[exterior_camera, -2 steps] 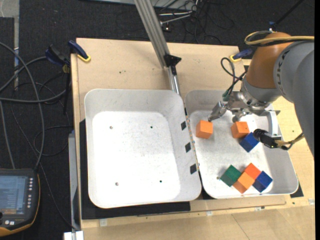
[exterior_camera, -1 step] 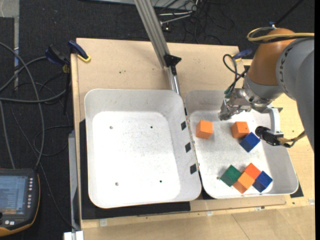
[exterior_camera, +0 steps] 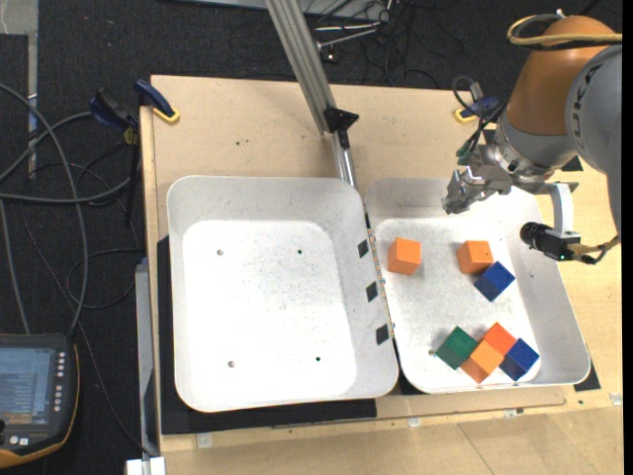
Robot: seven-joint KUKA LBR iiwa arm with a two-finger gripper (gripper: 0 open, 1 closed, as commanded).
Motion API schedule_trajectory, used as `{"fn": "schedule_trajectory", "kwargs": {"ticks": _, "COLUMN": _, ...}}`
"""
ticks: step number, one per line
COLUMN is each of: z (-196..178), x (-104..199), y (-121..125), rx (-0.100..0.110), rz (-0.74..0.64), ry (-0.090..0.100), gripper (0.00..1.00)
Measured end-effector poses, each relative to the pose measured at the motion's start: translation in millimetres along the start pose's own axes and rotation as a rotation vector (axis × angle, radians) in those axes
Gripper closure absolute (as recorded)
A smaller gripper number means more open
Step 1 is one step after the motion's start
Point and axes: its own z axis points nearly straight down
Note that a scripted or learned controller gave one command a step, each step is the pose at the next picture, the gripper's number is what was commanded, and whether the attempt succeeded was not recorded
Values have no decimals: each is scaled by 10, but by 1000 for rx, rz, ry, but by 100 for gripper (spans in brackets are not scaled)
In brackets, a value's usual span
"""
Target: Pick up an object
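The right bin [exterior_camera: 415, 206] holds several small blocks. An orange block [exterior_camera: 404, 255] lies near its left side. Another orange block [exterior_camera: 475, 256] touches a blue block [exterior_camera: 495, 280] at mid-bin. Near the front edge a green block [exterior_camera: 457, 347], two orange blocks [exterior_camera: 491, 350] and a blue block [exterior_camera: 519, 358] sit clustered. My gripper [exterior_camera: 457, 202] hangs over the back of the right bin, above and behind the mid-bin orange block, with nothing seen between its fingers.
The left bin [exterior_camera: 262, 290] lies beside the right one. A slanted metal pole [exterior_camera: 307, 62] reaches down to the bins' shared back corner. Cables and a pendant [exterior_camera: 35, 389] lie off the bench at left. Clamps [exterior_camera: 148, 102] sit at the bench's back corners.
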Motion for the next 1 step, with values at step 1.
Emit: {"fn": "schedule_trajectory", "kwargs": {"ticks": 1, "z": -473, "x": -36, "y": 92, "rx": 0, "rz": 0, "ry": -1, "gripper": 100}}
